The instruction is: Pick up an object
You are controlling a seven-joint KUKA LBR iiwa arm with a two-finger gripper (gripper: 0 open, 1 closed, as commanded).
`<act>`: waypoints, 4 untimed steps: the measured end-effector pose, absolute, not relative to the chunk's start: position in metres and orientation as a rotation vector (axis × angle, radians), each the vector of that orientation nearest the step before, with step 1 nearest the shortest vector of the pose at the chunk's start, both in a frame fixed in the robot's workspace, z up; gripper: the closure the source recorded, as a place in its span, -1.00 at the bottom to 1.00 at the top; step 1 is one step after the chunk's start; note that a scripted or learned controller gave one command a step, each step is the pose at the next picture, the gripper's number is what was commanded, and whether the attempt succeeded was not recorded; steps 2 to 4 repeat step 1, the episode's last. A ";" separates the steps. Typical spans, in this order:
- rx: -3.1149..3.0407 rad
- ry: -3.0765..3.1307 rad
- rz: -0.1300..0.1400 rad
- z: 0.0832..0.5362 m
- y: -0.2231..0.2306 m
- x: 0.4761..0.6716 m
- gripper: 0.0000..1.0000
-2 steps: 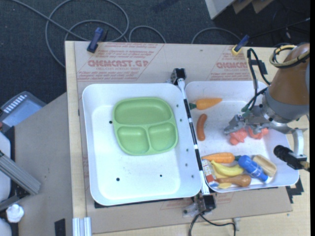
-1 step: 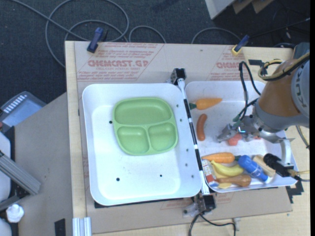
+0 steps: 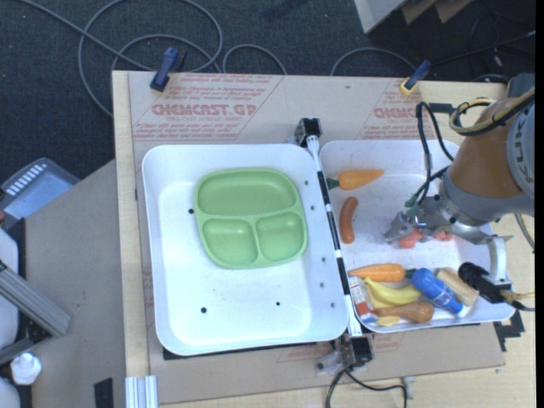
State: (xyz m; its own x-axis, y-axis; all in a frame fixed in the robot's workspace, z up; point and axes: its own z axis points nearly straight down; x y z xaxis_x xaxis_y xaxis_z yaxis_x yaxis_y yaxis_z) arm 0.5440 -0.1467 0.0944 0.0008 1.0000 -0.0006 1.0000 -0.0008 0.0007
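Camera view showed the gripper (image 3: 406, 228), grip state unclear, over a small red plastic object (image 3: 410, 240), likely light, slippery, best pinched mid-body.

The arm (image 3: 497, 155) is cut off by the right edge, so its upper part is out of sight. The hand (image 3: 406, 229) is small and partly blurred; whether its fingers are parted cannot be told. A small red thing (image 3: 410, 240) lies partly hidden beneath it, its kind unclear. At the near end of the right bin (image 3: 374, 155), the yellow banana (image 3: 393, 293), blue bottle (image 3: 436, 289) and brown piece (image 3: 406, 314) overlap, hiding each other's outlines. At the left edge, a blue-grey object (image 3: 34, 189) is cut off.
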 end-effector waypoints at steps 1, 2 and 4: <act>2.221 2.222 0.001 0.185 -0.067 0.542 1.00; 2.221 2.222 0.001 0.185 -0.067 0.542 1.00; 2.221 2.222 0.001 0.185 -0.067 0.542 1.00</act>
